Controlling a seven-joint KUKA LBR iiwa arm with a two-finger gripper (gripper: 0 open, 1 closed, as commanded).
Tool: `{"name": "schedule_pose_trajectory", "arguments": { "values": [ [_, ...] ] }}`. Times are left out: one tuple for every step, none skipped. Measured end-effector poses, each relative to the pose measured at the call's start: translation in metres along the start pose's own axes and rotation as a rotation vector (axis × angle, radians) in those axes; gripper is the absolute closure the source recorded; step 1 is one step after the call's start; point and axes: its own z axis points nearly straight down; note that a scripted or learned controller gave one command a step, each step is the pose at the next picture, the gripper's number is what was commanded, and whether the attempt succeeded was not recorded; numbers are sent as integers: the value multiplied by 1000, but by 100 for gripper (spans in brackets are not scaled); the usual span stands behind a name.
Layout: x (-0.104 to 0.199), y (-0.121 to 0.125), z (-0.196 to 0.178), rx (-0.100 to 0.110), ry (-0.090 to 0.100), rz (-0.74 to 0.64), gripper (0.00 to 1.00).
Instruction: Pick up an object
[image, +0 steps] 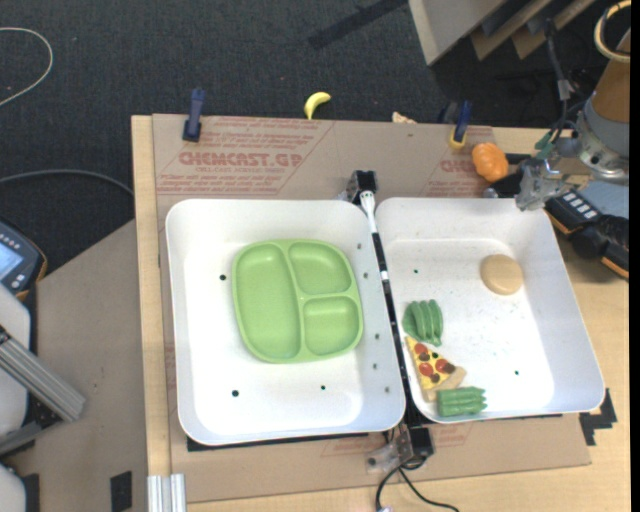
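The arm is cut off at the frame's right edge, and its gripper (533, 183) hangs just past the right bin's (560, 395) far rim, too small and blurred to tell its state. Inside that bin lie a tan bun (501, 274), beans (424, 320), a pizza slice (433, 367) and more greens (461, 401). The board (300, 160) reads "CHEMCAST".

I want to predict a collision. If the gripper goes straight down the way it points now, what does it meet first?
Probably the far right rim of the right bin: the gripper hangs about over that corner. Depth is unclear, so it may land just outside. The tan round object lies nearer the camera, off that line.
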Motion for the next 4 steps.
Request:
{"name": "schedule_pose_trajectory", "arguments": {
  "values": [
    [-12,-4,47,16,7,4,100],
    [-12,-1,3,5,4,3,100],
    [-12,-1,-6,4,3,2,100],
    [-11,-91,42,20,11,6,100]
  ]
}}
